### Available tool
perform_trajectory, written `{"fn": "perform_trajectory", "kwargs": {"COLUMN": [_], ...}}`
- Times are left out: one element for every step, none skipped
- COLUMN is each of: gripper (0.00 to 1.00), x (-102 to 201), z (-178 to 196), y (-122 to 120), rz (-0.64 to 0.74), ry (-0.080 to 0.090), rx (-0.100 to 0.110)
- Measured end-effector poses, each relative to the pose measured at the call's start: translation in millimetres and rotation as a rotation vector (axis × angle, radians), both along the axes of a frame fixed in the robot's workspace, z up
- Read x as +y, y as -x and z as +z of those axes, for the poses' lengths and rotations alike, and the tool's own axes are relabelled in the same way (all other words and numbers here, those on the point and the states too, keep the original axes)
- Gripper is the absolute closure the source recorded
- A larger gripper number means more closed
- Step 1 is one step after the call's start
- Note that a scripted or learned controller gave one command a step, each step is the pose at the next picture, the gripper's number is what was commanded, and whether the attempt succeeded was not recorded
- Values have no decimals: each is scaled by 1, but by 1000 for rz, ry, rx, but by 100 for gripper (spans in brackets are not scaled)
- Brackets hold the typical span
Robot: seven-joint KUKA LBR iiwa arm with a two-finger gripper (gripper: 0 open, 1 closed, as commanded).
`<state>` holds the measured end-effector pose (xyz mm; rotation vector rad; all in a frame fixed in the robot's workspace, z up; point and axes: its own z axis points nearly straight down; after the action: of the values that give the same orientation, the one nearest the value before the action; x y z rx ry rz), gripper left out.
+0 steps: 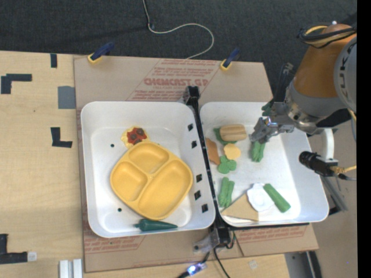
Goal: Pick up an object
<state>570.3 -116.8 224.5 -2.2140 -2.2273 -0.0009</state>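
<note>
My gripper (262,134) hangs over the right bin (301,181), near its upper middle. A small green stalk-shaped piece (257,151) lies right at the gripper's tip, touching or just under it; whether it is gripped I cannot make out. To the left of the gripper lie a tan bread roll (233,132), a yellow piece (232,152), a green leafy piece (226,166) and an orange stick (213,152).
Lower in the right bin are a green pod (225,191), a white lump (259,200), a green cylinder (277,197) and a tan wedge (240,213). The left bin (95,155) holds a yellow divided plate (152,180), a small red-topped piece (136,135) and a dark green pepper (156,225).
</note>
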Motion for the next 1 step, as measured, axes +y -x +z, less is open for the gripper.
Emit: {"fn": "perform_trajectory", "kwargs": {"gripper": [100], "x": [52], "z": [-12], "y": [-13], "rz": [0], "ry": [0], "rx": [2]}}
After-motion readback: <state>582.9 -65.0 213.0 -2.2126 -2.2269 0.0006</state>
